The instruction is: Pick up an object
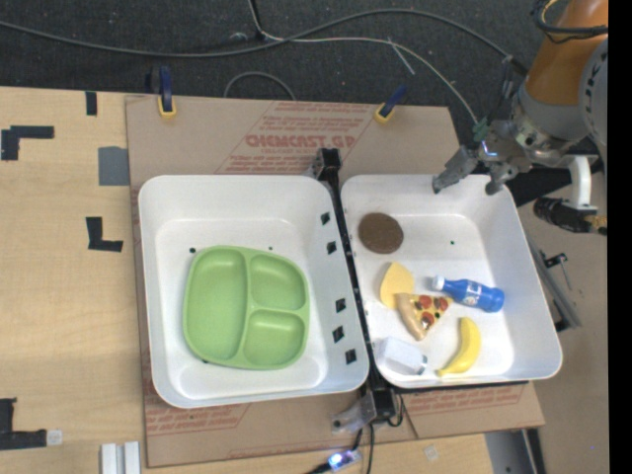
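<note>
Objects for picking all lie in the right bin [513, 227]: a brown round disc [380, 232] near its back left, a yellow wedge [397, 282] below that, a toy pizza slice [423, 312] touching the wedge, a blue bottle [472, 293] lying on its side just beside the slice, a banana [463, 347] toward the front, and a small pale packet [404, 355] at the front left. The claw [472, 173] hangs over the bin's back right rim with its fingers spread wide and nothing between them, well apart from every item.

The main risk is the crowding: the wedge, slice and bottle sit so close that a descent on one would likely nudge a neighbour or pinch two at once. The bottle, lying flat and round, could roll away from closing fingers. The disc looks very thin, though the view is too coarse to be sure, so the fingers may skid over it. The banana and packet lie near the front wall, which could block a finger.

The left bin [158, 215] holds a green divided plate [245, 307]. The worktop [59, 294] bears black tape marks, and cables trail behind.
</note>
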You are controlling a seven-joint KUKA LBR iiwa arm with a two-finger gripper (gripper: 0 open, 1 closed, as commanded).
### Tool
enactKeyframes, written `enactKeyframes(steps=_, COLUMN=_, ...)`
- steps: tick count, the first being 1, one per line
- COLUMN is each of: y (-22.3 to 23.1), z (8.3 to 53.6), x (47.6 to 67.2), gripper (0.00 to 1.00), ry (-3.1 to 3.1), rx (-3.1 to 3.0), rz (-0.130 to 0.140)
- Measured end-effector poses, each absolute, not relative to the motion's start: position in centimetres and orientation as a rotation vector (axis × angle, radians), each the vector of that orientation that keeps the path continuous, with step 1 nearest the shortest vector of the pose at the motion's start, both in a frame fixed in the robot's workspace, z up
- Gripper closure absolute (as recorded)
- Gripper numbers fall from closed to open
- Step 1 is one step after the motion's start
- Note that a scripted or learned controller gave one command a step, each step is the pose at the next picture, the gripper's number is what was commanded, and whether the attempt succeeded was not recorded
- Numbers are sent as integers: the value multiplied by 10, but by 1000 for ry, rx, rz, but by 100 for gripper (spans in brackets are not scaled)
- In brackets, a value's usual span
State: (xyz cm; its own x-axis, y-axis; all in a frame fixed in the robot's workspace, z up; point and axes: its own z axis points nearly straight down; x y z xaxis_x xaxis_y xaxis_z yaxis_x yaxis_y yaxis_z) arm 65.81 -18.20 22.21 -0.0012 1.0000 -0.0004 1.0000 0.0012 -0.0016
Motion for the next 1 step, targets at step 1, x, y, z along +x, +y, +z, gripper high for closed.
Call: enactKeyframes(steps=1, y=-175, z=175, x=654, gripper=0, ry=-2220, rx=-2217, rz=7)
